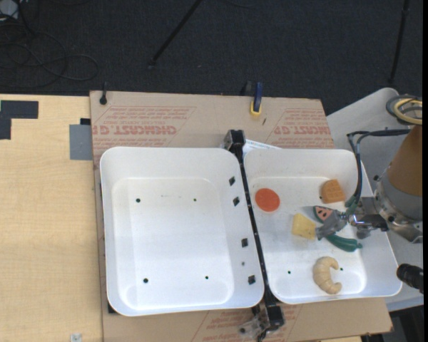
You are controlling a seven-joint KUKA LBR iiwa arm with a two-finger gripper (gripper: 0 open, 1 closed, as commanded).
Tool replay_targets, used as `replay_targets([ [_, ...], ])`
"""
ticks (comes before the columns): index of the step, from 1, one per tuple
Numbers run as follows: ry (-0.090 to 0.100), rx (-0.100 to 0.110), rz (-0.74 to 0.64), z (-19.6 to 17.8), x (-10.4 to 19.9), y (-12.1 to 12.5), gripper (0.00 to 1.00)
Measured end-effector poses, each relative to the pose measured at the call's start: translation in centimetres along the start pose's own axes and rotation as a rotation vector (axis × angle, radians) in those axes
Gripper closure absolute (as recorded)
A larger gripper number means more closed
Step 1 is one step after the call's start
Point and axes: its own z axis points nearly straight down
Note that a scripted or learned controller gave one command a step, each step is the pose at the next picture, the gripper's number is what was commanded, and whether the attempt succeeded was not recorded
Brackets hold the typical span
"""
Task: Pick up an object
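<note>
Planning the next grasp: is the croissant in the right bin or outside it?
Inside: the croissant lies on the right bin floor, near its front wall.

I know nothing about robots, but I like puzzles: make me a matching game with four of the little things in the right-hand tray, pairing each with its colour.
Things:
1. disc
2. croissant
3. wedge
4. slice next to the gripper

Colours:
A. yellow
B. red with dark seeds and a green rind
C. orange-red
D. pale tan

Pairs: 1-C, 2-D, 3-A, 4-B
</note>
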Motion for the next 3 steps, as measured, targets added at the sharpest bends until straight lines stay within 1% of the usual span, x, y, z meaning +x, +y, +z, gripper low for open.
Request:
replay_targets([
  [1,0.0,-0.005,0.0,11.3,-1.3,4.4,0.0],
  [2,-0.002,-0.005,-0.001,12.5,-2.8,10.4,0.0],
  [3,0.001,-0.006,-0.006,12.4,2.9,16.4,0.0],
])
